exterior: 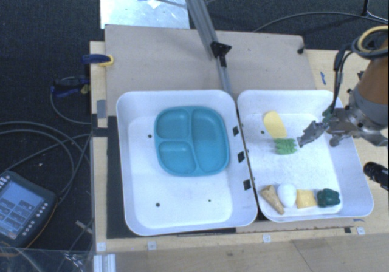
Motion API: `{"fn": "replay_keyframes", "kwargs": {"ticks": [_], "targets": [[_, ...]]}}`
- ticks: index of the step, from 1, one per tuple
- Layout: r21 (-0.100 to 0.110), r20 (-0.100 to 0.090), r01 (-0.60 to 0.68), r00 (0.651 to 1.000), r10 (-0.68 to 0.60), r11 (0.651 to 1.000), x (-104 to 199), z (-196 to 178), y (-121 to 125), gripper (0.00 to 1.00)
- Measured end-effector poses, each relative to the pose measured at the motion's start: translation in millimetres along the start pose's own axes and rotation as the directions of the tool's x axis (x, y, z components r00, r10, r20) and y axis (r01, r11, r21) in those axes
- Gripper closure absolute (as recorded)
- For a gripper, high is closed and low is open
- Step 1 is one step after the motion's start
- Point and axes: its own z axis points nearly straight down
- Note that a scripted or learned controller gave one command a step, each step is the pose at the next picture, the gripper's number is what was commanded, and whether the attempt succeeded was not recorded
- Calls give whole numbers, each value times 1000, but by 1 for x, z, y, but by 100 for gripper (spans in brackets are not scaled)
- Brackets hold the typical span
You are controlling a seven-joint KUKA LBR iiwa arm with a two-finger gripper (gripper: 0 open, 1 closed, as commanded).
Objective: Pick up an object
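Note:
My gripper hangs over the right bin, near its upper right, and stands open with nothing between its fingers. Just left of the nearer fingertip lies a small green leafy object, close to it but not held. A yellow oblong object lies above the green one. Along the bin's front edge sit a tan cone, a white egg-shaped object, a yellow block and a dark green object.
The left bin holds a blue divided plate. A grey pole slants down to the bins' shared back edge. Cables and a tablet lie off the bench to the left.

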Motion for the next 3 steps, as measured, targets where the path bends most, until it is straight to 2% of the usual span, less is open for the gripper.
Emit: {"fn": "replay_keyframes", "kwargs": {"ticks": [2,3], "targets": [[2,-1,1,1000,-1,1000,4,125,1,0],[-7,1,0,1000,0,1000,4,111,4,100]]}}
